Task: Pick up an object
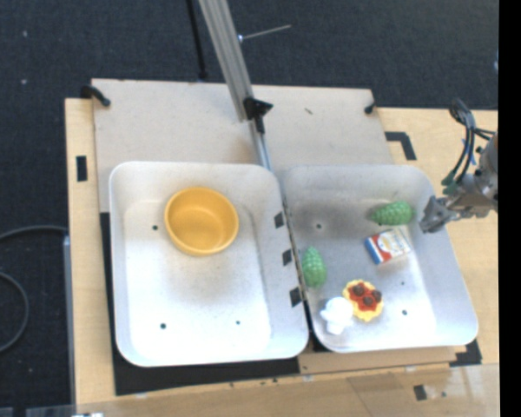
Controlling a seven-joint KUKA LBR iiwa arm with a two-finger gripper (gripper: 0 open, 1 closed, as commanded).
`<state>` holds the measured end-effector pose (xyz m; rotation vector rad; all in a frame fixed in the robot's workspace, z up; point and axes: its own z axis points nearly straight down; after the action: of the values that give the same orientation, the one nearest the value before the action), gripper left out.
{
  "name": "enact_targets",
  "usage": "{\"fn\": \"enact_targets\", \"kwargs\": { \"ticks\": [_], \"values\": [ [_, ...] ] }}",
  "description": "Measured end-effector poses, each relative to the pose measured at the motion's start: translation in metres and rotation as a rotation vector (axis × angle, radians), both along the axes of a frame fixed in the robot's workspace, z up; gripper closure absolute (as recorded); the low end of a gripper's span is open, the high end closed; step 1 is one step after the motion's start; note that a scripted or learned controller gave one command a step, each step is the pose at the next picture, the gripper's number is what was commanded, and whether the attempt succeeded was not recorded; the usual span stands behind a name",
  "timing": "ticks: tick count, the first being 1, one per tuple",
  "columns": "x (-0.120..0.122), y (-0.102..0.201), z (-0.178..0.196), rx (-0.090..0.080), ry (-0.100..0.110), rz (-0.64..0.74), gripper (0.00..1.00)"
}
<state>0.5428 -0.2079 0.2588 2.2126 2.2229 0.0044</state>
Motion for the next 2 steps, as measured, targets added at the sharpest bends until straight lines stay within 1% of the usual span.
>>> {"fn": "enact_targets", "kwargs": {
  "ticks": [2],
  "values": [
    [0.033,0.098,-0.02,0.002,0.008,0.001,1.0]
  ]
}}
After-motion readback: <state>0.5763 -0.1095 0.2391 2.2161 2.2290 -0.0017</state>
